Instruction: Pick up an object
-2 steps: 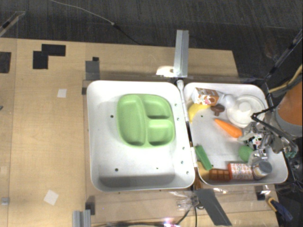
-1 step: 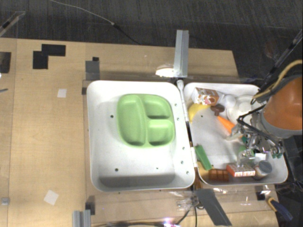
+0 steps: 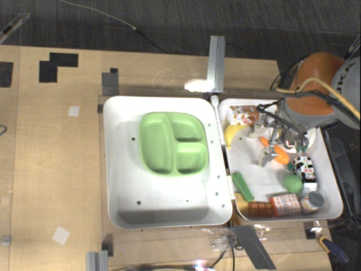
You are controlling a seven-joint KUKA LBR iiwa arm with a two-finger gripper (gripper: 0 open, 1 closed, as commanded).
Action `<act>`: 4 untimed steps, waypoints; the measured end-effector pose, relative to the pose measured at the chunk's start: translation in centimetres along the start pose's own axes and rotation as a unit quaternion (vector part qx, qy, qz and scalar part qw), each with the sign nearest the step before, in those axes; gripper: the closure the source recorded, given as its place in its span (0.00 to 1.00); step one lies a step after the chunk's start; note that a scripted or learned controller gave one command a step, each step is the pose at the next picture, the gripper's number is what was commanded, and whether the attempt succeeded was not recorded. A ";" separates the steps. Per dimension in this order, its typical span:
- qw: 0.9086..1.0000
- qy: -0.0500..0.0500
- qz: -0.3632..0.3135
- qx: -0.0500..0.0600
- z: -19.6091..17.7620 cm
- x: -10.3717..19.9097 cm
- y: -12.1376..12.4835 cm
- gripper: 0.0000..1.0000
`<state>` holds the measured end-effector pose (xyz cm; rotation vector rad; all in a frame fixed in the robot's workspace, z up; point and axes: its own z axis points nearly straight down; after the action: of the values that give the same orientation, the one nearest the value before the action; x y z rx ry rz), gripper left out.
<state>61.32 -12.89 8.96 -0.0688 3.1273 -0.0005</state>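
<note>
My gripper [image 3: 271,151] hangs low over the middle of the right bin [image 3: 334,192], its metal fingers pointing down beside a small orange object [image 3: 280,152]. Whether anything sits between the fingers I cannot make out. Around it lie a yellow piece [image 3: 232,134], a printed packet [image 3: 243,116], a green ball [image 3: 293,182], a black-and-white die-like block [image 3: 304,169], a green stick [image 3: 242,185], a brown-red bottle [image 3: 279,204] and a grey cap [image 3: 313,199].
The left bin [image 3: 121,168] holds a green divided tray [image 3: 173,143]. A metal post [image 3: 216,64] stands behind the wall between the bins. The arm's orange band [image 3: 318,86] and cables hang over the right bin's far right corner.
</note>
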 end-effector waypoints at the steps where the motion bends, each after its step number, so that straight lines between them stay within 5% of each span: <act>1: 1.000 -0.002 0.024 0.001 -0.1 1.7 -0.7 0.00; 2: 1.000 -0.012 0.021 0.003 -1.7 1.1 -0.6 1.00; 3: 1.000 -0.012 0.021 0.002 -1.6 1.1 -0.6 0.00; 4: 0.997 -0.001 0.078 0.000 -0.1 2.5 -0.4 0.00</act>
<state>58.85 -13.43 9.02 0.1748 3.1209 -0.0003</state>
